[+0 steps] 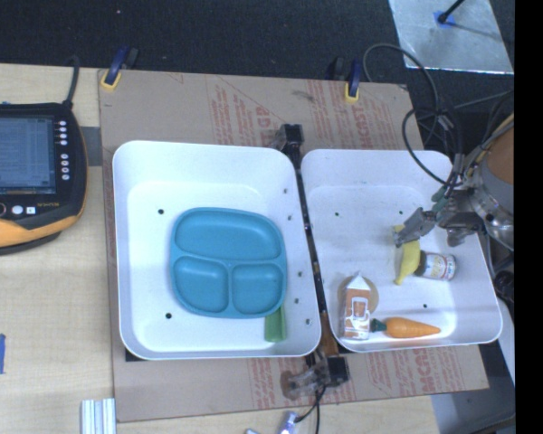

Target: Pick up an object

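Note:
My gripper reaches in from the right over the right bin. Its two dark fingers are spread apart, with nothing between them. Just below the fingers lies a yellow banana, and beside it a small jar lies on its side. One fingertip is close to the banana's upper end; whether they touch I cannot tell. A small brown-and-white carton and an orange carrot sit near the bin's front wall.
The left bin holds a blue divided plate and a green block at its front right corner. A tablet-like pendant lies on the bench at far left. Cables hang behind the right bin.

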You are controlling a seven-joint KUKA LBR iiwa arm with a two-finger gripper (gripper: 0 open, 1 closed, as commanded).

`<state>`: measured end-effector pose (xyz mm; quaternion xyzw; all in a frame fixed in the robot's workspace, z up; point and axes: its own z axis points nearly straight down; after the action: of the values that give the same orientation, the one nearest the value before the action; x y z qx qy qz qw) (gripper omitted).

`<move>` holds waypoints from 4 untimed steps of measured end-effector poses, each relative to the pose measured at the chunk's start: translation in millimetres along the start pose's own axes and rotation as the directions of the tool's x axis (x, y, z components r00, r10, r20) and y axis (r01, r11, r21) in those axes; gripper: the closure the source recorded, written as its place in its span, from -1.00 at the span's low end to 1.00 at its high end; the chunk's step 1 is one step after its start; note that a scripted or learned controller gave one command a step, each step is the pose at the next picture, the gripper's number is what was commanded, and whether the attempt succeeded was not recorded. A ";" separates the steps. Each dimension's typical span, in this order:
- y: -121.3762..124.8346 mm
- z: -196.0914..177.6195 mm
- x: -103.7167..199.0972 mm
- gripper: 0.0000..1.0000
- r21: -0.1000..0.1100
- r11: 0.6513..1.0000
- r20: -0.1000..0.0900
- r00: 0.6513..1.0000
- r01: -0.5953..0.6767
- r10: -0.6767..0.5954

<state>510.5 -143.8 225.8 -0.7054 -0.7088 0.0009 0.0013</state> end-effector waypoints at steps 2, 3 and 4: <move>35.9 134.3 -57.8 -1.00 0.001 1.000 0.001 1.000 0.001 -0.001; 35.9 123.9 -59.0 1.00 0.002 1.000 0.004 1.000 0.005 -0.005; 67.9 15.9 -2.3 1.00 -0.003 1.000 0.000 1.000 0.000 0.000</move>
<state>578.4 -145.9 209.7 -0.7053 -0.7089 0.0001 0.0002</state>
